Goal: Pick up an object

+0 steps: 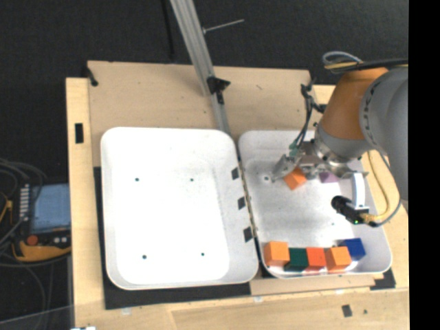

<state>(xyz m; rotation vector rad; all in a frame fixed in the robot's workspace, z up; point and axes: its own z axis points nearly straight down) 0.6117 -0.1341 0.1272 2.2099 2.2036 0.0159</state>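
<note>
Gripper at the right bin's 12 o'clock over an orange block — pincer state cannot be told — so confirm the grasp before lifting.

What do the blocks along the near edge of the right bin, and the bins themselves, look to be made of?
Blocks: solid, matte, evenly coloured cubes in orange, green and blue with crisp edges; probably painted wood or foam, and I cannot tell which. Right bin and left bin: smooth white shells with rounded corners and a soft sheen, likely moulded plastic.
</note>
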